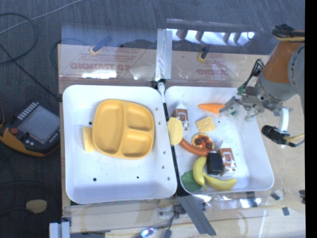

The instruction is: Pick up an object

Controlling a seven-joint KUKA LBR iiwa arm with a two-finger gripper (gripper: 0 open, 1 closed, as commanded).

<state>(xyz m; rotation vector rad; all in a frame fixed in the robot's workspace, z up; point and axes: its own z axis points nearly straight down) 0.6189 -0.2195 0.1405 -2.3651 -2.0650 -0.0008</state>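
I have the gripper (241, 106) hanging over the upper right part of the right bin (257, 148), just beside the tip of the carrot (212, 107). From this slanted view I cannot tell how it is set, and nothing sits in it that I can make out.

The carrot is my nearest target: it lies flat and alone near the bin's top wall, apart from the cheese (205, 124) below it. The rest is crowded. The pizza (202, 141) rests on the sausage (189, 147), and the black block (214, 163) lies on the banana (210, 178) with a carton (228, 160) touching it. A second carton (182, 116) stands by the divider, next to a yellow disc (174, 131) that overlaps the rim.

To do this well, I would shift left until I am centred over the carrot's thick middle, turn the wrist so the closing line crosses its narrow width, then drop straight down. The taper may let it slip out toward the point, so I'd avoid that end.

The left bin (74, 148) has the yellow tray (123, 128); I'd leave that alone.
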